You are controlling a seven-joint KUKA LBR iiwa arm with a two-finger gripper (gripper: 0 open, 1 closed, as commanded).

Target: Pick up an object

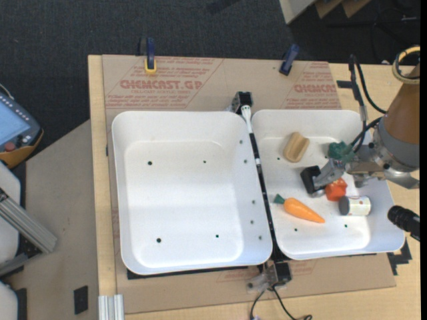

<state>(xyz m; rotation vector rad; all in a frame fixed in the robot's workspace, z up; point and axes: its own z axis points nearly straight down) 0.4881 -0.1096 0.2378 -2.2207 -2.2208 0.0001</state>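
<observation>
The right bin holds several small objects. A tan, bread-like lump lies toward its back. An orange carrot with a green tip lies near the front, and a small red-orange object sits right of centre. A white cylinder with a dark end rests just right of the carrot. My gripper is low in the bin, right beside the red-orange object and between the tan lump and the carrot. A green part shows on the wrist above it. Nothing is seen lifted.
The left bin lies alongside, its rim meeting the right bin's along a black-clipped seam. The arm's orange band and cables hang over the right bin's right edge. Both bins rest on a cardboard sheet.
</observation>
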